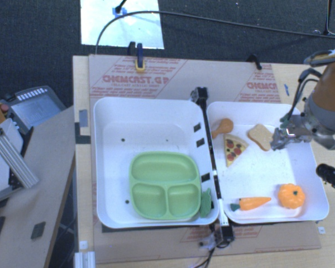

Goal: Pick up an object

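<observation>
I am hovering the gripper (278,139) beside the toast slice (261,137); I cannot tell its state, and it is risking nudging the toast away.

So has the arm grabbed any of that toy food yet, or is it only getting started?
Nothing looks picked up yet. The chicken leg, pizza slice, bread slice, carrot and orange pumpkin all lie on the floor of the right bin. In hand: the gripper sits just right of the bread slice, seemingly lining up on it. Left: closing on an item and lifting it.
</observation>
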Available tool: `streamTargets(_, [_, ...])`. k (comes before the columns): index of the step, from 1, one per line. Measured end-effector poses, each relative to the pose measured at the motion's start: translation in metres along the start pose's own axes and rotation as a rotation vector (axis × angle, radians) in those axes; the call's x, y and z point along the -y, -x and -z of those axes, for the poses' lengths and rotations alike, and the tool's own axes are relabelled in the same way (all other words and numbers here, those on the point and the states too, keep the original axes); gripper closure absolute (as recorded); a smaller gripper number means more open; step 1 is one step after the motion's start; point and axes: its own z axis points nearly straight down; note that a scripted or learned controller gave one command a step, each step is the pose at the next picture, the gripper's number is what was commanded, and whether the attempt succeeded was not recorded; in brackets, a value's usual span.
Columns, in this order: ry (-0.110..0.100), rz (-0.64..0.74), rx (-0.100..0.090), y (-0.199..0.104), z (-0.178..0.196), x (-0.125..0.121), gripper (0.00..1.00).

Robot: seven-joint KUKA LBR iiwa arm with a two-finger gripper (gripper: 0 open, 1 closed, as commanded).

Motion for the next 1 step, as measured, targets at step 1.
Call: streamTargets(1, [-0.001, 0.005, -0.002, -0.0582, -0.0003, -0.0074, 1.0])
